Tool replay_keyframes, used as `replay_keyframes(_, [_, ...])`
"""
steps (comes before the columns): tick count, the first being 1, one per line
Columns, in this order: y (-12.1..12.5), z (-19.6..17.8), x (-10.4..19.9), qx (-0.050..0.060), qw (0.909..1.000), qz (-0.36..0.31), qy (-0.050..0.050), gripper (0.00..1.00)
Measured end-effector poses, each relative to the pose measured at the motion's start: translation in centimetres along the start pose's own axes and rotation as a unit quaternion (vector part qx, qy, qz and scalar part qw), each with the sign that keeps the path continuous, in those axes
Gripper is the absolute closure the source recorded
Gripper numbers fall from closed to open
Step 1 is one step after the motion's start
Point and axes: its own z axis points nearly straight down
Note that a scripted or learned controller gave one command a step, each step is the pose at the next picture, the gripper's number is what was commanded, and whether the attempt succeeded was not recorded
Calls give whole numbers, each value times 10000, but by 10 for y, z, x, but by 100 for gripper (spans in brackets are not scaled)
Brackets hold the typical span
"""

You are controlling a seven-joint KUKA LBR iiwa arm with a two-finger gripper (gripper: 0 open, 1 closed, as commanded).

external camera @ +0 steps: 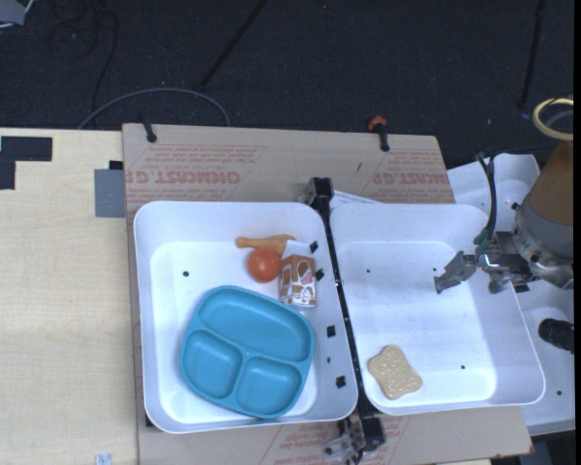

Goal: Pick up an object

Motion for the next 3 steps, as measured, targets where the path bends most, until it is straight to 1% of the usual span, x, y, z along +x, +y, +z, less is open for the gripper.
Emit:
replay_keyframes(1, [3,-7,0,-71,10000,-13,-16,0])
replay_keyframes(2, [4,52,-8,-35,10000,-12,-4,0])
replay_keyframes(3, [-1,96,-8,-37,10000,-14,-1,0])
